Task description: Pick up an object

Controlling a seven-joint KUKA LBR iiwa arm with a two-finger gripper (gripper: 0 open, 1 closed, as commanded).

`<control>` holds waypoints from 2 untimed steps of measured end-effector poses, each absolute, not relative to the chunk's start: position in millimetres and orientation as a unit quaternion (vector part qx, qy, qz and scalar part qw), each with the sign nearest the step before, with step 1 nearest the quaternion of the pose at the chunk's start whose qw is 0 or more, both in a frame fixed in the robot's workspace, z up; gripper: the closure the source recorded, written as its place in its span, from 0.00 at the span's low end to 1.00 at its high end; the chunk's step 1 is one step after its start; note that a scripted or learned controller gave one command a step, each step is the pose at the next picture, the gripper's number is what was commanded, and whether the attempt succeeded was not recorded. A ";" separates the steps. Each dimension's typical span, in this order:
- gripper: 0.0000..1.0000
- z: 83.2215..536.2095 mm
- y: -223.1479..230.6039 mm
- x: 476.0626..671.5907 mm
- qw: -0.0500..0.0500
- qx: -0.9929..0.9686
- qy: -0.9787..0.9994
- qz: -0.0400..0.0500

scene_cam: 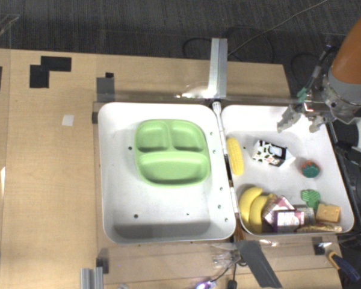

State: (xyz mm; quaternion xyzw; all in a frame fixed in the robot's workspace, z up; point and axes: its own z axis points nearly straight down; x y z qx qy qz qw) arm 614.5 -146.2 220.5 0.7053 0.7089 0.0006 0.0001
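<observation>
Gripper [302, 120] held above far part of right bin [343, 179], fingers spread wide, nothing held. Nearest candidate: black-and-white patterned packet [270, 153], lying flat just near-left. Risks judged: flat packet skated over; descent off-target; yellow corn cob [234, 155] nudged at left wall.

Grey arm [349, 92], orange band [352, 56]

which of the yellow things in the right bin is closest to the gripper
The corn cob, lying along the bin's left wall. The bananas sit lower, in the bottom-left corner, farther from the gripper, which hangs open over the bin's top.
</observation>
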 end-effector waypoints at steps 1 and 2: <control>0.00 124.1 -151.8 611.1 0.016 0.741 0.671 0.013; 0.00 110.6 -128.7 601.2 0.028 0.725 0.688 0.017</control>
